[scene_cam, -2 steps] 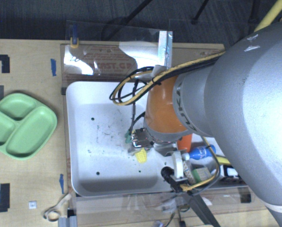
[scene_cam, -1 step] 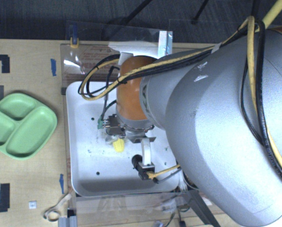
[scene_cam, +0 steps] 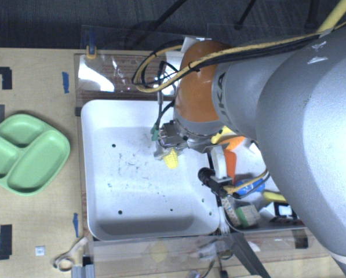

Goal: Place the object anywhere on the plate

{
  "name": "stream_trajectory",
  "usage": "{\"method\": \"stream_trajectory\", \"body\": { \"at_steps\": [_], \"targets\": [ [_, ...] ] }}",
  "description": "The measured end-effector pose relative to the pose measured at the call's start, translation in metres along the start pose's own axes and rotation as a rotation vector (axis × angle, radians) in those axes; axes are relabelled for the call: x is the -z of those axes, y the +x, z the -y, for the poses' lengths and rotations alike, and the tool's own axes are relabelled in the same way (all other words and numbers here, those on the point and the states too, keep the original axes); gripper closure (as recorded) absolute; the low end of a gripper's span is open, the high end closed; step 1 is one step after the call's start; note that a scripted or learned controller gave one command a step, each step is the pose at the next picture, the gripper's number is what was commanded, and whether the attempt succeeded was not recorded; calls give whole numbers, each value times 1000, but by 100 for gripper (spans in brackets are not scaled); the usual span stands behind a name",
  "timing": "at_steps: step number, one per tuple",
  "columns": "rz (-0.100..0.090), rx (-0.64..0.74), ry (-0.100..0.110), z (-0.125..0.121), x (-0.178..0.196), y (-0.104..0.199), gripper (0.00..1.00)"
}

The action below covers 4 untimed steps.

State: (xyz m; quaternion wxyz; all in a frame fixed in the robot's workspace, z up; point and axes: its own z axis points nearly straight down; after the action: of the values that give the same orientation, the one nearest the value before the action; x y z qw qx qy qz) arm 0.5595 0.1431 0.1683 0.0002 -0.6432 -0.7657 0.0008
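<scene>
a grey kuka arm with an orange band (scene_cam: 199, 97) reaches in from the right over a shallow white bin (scene_cam: 120, 213), its hand (scene_cam: 168, 150) lowered above the bin's floor. a small yellow object (scene_cam: 171, 161), ridged like a toy corn cob, sits at the hand's tip, apparently pinched between the fingers, which look nearly closed on it; the grip is small in the view and partly masked by the wrist, so how securely it is held cannot be judged. the target, a green divided plate (scene_cam: 26, 154) with three compartments, lies well apart to the left on the wooden tabletop (scene_cam: 33, 225), outside the bin. in the neighbouring bin at right, a jumble of items (scene_cam: 242, 181) in orange, white, blue and yellow sits near the dividing wall.

the risks ahead look plain. the yellow piece appears caught near the fingertips, so a quick swing towards the plate could shake it loose and drop it back into the bin or onto the tabletop. the carry must also clear the bin's left wall; too low a path could knock the object free. releasing too early, or over the plate's raised rim, could send it rolling off.
</scene>
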Motion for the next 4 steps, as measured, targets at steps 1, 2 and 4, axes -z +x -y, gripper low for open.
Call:
{"method": "stream_trajectory", "body": {
  "at_steps": [1,2,4],
  "targets": [
    [0,-10,4,57,-46,63,100],
    [1,-203,2,49,8,85,100],
    [2,-626,3,45,-44,91,100]
  ]
}}
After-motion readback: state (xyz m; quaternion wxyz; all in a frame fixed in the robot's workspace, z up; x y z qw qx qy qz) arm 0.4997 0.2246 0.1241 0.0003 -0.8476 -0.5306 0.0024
